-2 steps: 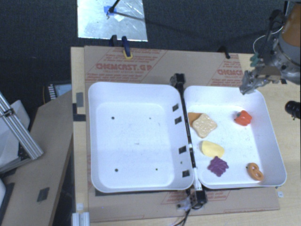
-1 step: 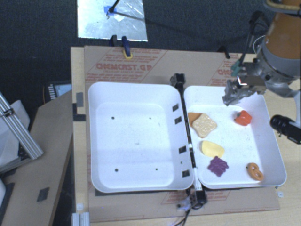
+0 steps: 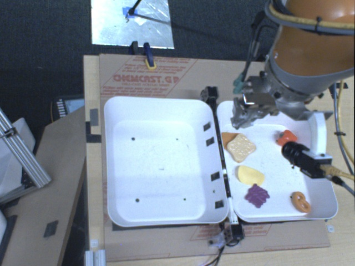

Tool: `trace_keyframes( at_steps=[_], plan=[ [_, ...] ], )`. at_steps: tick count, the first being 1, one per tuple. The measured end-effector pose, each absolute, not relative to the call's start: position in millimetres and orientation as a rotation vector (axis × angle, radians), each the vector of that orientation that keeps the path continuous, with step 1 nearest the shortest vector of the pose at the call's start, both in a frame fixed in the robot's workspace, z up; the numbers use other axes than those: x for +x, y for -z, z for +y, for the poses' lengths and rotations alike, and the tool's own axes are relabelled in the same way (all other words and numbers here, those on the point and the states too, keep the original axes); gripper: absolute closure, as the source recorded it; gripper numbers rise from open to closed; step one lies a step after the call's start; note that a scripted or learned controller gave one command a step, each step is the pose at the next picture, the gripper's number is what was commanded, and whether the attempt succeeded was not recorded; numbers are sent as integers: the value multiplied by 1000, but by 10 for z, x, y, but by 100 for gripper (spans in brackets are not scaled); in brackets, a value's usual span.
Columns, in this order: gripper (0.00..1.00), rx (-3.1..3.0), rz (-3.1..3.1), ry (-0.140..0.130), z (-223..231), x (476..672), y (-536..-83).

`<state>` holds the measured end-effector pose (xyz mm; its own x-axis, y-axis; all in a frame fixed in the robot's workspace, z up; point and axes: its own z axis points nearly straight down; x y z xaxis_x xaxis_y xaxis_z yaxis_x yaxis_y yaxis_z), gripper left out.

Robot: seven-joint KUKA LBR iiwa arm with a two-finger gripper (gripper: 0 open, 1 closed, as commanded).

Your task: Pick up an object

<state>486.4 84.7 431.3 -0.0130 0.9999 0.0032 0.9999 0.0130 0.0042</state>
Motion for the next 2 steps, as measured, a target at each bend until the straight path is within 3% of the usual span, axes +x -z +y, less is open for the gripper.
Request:
trace_keyframes(
  at_steps=[1,2],
  plan=[
    [100,2209,2234,-7,1542,4922,-4405],
    [100,2211,2225,-21,1737,4937,-5408]
  ],
)
